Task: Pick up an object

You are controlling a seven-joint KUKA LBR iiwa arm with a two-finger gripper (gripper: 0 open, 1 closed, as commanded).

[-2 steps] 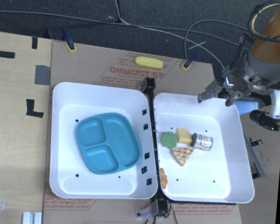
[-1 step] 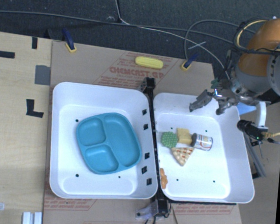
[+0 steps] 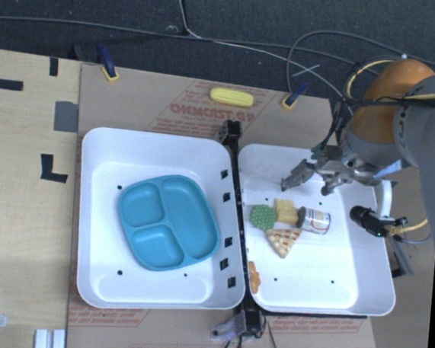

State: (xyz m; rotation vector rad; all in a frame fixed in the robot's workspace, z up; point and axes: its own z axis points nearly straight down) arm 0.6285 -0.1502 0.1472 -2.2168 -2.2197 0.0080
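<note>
Gripper [image 3: 307,182] hangs fingers spread wide just above the small can [image 3: 316,220], so I'd drop straight down and straddle it before closing.

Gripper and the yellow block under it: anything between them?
No. In the camera view, bare white bin floor separates the gripper from the yellow block.

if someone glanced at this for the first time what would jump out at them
Most likely the bright blue divided plate lying in the left bin, the largest patch of colour. Next, the grey arm with its orange band reaching in from the right, its end effector open above the right bin. Just below it sits a small cluster: a green round piece, a yellow block, a wedge and a small can.
</note>
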